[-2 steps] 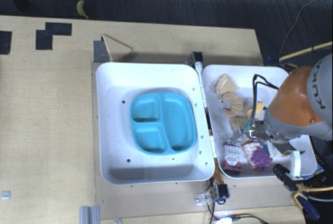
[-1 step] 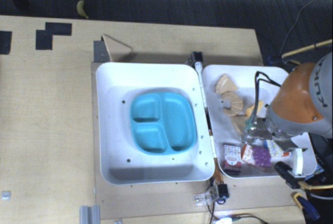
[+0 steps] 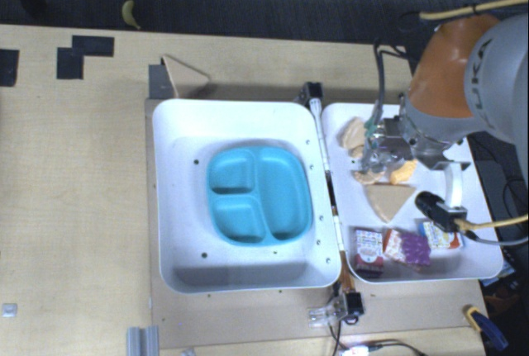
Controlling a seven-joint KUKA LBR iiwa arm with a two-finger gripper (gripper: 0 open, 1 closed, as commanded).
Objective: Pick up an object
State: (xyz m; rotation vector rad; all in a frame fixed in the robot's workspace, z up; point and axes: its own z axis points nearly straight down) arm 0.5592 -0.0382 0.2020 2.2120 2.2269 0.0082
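Overhead view of the counter [image 3: 74,181] carrying two shallow white bins side by side. The left bin [image 3: 178,181] is holding a blue sectioned tray [image 3: 258,193], lying flat near its middle. The right bin [image 3: 479,263] is holding the loose objects: a pale rounded piece [image 3: 354,133] at the far end, an orange-yellow piece [image 3: 404,173], a tan wedge [image 3: 388,199] just nearer the camera, and — along the near wall — a red-and-white packet [image 3: 369,249], a purple packet [image 3: 409,248] and a small carton [image 3: 442,237]. The grey arm [image 3: 496,73] with its orange band [image 3: 446,69] is reaching in from the right, and the gripper [image 3: 376,158] is hanging low over the far half of the right bin, beside the orange-yellow piece. The jaws are blurred against the clutter; whether they are apart or together cannot be told, and no object is plainly seen between them.
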